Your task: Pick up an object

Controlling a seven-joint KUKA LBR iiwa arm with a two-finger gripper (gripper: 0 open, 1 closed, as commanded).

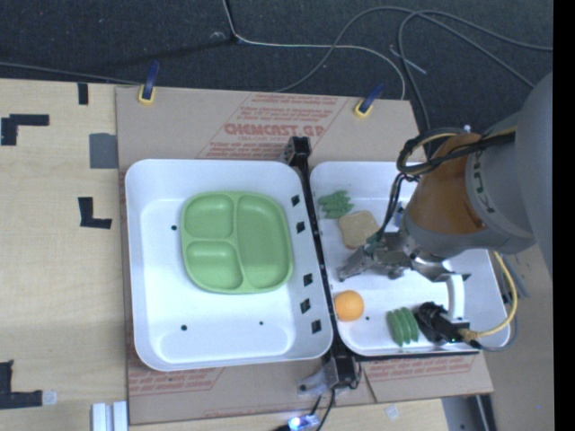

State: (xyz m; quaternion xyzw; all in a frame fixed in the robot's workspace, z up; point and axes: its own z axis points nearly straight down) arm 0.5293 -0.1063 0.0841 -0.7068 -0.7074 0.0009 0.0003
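Note:
My gripper (pixel 358 259) hangs low in the right bin (pixel 485 339), reaching in from the right with its fingers pointing left. It is open with nothing between its fingers. A tan bread-like piece (pixel 358 227) lies just above the fingertips. An orange ball (pixel 349 306) rests below them near the bin's left wall. A green ridged piece (pixel 403 325) lies at the bin's front, and a small leafy green item (pixel 335 204) sits at the back left.
The left bin (pixel 153 330) holds a green divided plate (pixel 237 241). A black divider (pixel 310 241) with clips runs between the two bins. The arm's grey body and orange band cover the right bin's right half.

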